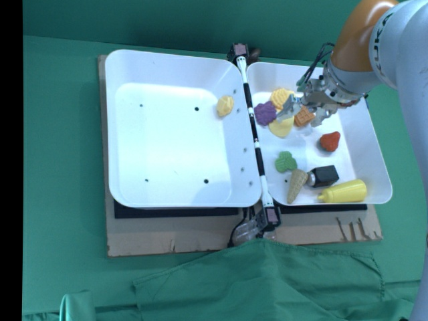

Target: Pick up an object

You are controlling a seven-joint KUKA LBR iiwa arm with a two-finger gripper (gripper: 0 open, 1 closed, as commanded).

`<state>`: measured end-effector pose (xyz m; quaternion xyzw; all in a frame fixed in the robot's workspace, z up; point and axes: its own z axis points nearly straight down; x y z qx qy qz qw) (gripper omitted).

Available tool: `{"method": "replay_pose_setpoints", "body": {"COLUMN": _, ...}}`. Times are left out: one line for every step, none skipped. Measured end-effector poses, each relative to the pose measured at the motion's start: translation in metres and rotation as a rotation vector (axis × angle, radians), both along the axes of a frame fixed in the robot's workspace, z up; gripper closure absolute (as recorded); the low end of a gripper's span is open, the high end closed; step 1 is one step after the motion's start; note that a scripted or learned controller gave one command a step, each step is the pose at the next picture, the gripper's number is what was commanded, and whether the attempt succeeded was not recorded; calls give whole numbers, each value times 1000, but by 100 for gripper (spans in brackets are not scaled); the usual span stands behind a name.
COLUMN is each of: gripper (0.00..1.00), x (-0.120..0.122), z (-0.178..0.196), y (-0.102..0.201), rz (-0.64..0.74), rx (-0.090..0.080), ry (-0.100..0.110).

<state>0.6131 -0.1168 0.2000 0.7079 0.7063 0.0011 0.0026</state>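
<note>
While the arm reaches into the right bin, the gripper hangs low over the waffle; whether its fingers have closed I cannot tell. I judge this the grasp step; next comes a firm close and lift. The left bin holds one yellow piece. The right bin also holds a bottle, cone, strawberry and grapes.

Lab bench; white bins
</note>
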Motion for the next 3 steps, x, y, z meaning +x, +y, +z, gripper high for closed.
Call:
{"method": "replay_pose_setpoints", "body": {"gripper": 100, "x": 2, "z": 13, "y": -1, "rz": -3, "rx": -2, "ry": -8}}
{"method": "replay_pose_setpoints", "body": {"gripper": 0, "x": 1, "z": 13, "y": -1, "rz": -3, "rx": -2, "ry": -7}}
{"method": "replay_pose_setpoints", "body": {"gripper": 100, "x": 3, "z": 26, "y": -2, "rz": -6, "rx": -5, "ry": -14}}
